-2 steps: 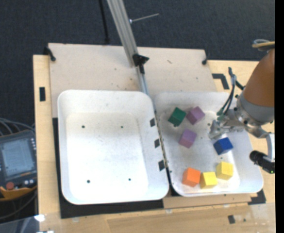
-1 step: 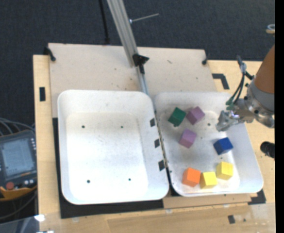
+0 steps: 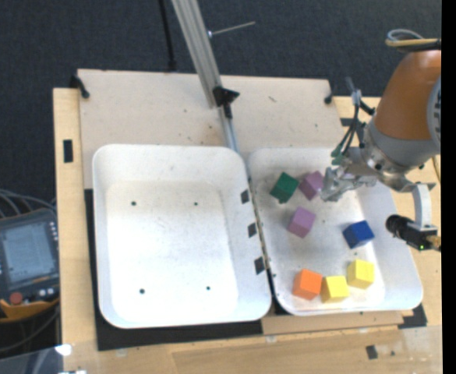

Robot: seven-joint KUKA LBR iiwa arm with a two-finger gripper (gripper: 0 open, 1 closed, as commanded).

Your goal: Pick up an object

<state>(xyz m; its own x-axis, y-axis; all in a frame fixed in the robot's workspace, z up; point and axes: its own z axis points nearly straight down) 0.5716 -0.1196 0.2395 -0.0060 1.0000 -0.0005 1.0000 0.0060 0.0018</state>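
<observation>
Right of centre, we see gripper (image 3: 334,188) low in right bin (image 3: 399,287), just beside a purple cube (image 3: 312,184), green cube (image 3: 284,187) next over. Can't tell grip state from here.

A single fixed camera looks down at a slant from above the bench (image 3: 68,209), taking in both white bins (image 3: 107,209) from moderate distance.

Matt white, seemingly plastic bins (image 3: 173,158) sit on a pale wooden bench (image 3: 134,104).
</observation>
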